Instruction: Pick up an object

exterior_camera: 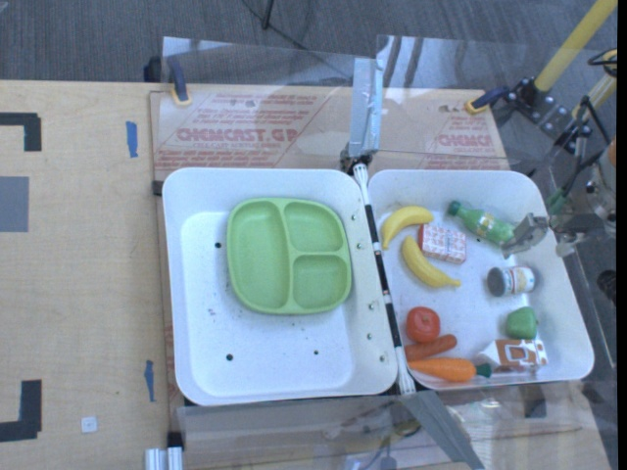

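We see 2 white bins side by side on the surface: the left bin (196,360) carries 1 green plate (290,255) w/ 3 compartments, lying flat toward 12 o'clock of that bin. The right bin (578,331) holds all the loose items, spread mostly apart, which we judge leaves room to come down on any one of them. Count there: 2 bananas, the upper banana (404,223) at approx. 11 o'clock and the lower banana (426,266) just below it. 1 red-and-white box (443,243) is tucked betw. them. 1 green bottle (482,223) lies on its side at 1 o'clock, and 1 small jar (511,281) lies at 3. There is 1 green veg (521,322) at 4, and 1 small carton (519,354) at 5. 1 tomato (422,323) sits at 7, w/ 2 carrot-like pieces under it, a reddish carrot (431,348) and an orange carrot (446,368), all three packed close. The gripper (526,235) reaches in from 3 o'clock and sits at the bottle's outer end, just above the jar. We judge the bottle the likeliest object for the pick, prob. b/c it lies nearest the arm's side. How far the gripper is open we can't tell. It reads as a grey blur there, and we see nothing held in it. The pick looks not yet done: every item rests on the bin floor.
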Controlling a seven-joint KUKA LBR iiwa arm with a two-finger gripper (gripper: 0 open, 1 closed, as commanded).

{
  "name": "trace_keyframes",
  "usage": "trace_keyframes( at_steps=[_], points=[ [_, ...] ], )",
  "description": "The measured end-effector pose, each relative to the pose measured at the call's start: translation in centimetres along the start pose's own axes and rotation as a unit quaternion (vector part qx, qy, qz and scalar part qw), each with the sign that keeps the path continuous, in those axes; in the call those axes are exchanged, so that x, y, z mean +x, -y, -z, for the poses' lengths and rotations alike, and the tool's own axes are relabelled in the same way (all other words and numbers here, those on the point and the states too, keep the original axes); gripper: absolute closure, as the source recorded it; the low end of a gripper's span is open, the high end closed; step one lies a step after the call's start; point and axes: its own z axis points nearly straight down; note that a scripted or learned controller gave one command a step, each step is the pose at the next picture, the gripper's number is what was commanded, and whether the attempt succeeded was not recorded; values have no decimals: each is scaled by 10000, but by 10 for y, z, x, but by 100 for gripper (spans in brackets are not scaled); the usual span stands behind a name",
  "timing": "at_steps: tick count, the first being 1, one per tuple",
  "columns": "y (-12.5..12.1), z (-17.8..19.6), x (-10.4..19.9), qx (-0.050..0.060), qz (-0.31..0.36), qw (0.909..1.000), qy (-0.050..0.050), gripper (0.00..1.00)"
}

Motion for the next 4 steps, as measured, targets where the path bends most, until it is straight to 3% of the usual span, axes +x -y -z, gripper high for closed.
trace_keyframes(
  at_steps=[1,2,3,4],
  points=[
    [-47,-101,-39,-9,-359,9994,1,0],
    [-9,-83,-9,1,-522,9986,-2,0],
    [-72,-142,-22,-7,-540,9985,-3,0],
    [-129,-148,-17,106,-449,9989,15,0]
  ],
)
